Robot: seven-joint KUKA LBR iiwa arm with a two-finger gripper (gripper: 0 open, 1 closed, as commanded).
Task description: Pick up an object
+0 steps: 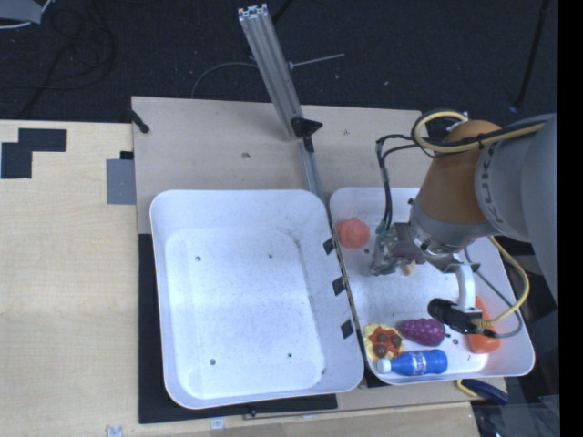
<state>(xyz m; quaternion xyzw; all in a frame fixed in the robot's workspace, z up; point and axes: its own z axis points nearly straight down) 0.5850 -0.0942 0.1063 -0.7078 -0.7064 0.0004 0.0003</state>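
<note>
Ball just left of gripper

One fixed overhead view — slanting down on both bins.

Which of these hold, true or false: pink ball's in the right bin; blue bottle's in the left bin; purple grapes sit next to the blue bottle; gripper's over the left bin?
1. The round pink ball lies in the right white bin. True.
2. The blue plastic bottle lies in the left white bin. False: it lies at the right bin's near edge.
3. The purple toy grape bunch sits just beside the bottle. True.
4. The gripper hangs over the left bin. False: it is over the right bin, near the ball.
</note>
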